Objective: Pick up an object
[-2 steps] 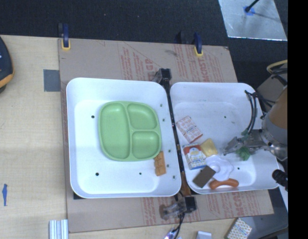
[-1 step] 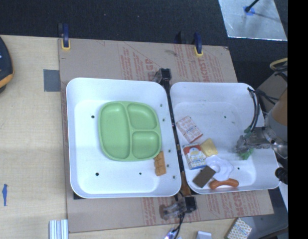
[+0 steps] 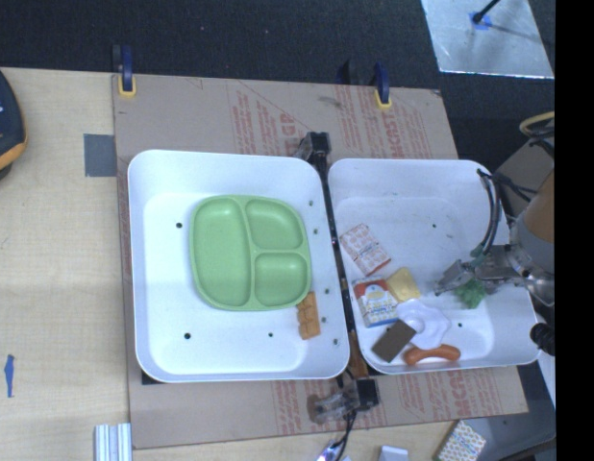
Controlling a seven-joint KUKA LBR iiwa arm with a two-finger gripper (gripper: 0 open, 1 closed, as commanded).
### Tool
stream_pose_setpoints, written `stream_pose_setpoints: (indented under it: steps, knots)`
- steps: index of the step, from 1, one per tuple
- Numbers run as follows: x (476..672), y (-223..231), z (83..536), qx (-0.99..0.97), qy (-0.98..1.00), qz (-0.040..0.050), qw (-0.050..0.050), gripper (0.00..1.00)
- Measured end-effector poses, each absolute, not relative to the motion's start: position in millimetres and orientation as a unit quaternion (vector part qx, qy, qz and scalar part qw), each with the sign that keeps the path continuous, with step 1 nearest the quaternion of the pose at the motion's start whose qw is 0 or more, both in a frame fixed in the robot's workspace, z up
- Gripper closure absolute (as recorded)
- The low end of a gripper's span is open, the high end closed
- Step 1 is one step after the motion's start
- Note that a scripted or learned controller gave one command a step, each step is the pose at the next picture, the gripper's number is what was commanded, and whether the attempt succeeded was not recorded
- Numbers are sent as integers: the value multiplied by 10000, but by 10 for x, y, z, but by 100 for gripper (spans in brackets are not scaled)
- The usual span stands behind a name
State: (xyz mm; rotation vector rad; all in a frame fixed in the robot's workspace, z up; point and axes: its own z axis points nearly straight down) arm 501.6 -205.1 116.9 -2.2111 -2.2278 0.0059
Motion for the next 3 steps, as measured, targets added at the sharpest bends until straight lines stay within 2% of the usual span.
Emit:
stream_pose_setpoints:
  steps: [1,2,3]
  knots:
    - [5017,-2060,1275,-7037,-7104,25,11,100]
    - [5017,-2058,1271,-7035,-7107,26,12,0]
    - [6196,-2110,915,-7038,-7104,-16,-37,0]
